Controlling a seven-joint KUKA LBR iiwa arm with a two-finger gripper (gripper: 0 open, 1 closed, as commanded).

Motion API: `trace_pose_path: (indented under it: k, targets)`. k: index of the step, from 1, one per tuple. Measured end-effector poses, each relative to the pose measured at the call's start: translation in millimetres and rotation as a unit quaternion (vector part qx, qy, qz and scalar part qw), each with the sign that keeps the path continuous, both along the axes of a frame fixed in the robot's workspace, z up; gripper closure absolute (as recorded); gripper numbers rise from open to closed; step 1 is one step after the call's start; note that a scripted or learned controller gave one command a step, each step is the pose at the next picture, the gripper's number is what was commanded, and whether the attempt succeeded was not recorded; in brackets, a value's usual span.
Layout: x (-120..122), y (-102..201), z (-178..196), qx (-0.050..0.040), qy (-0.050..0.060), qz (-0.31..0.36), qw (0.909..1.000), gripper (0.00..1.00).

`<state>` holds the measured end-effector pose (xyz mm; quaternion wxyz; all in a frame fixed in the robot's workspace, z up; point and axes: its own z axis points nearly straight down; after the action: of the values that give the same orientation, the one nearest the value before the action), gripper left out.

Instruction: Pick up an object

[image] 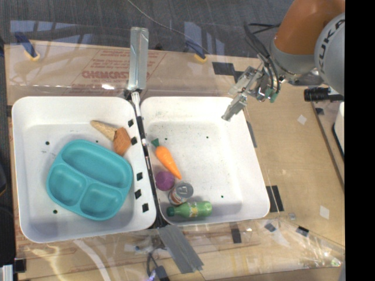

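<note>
The right bin (234, 174) holds an orange carrot (167, 160), a purple ball (164, 180), a small silver can (183, 190) and a green bottle (191, 209) lying on its side, all along its left wall and front left corner. My gripper (237, 98) hangs over the far right corner of that bin, well away from these objects. Its two fingers (232, 109) stand apart, open, with nothing between them.
In the left bin (29, 122) lies a teal divided plate (89, 179), with a tan cone (104, 127) and a brown piece (122, 140) at its far side. A grey strip (139, 57) stands up behind the divider between the bins. Cables (258, 37) trail near the wrist.
</note>
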<state>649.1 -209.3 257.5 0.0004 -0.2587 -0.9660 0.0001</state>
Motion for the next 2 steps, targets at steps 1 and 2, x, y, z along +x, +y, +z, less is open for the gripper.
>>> trace_pose_path:
  k: [1,2]
  targets:
    - [-6,1,-57,0.0005,0.001,0.040,0.9992,0.00]
    - [-13,-1,28,-0.0011,-0.004,-0.170,0.9854,0.00]
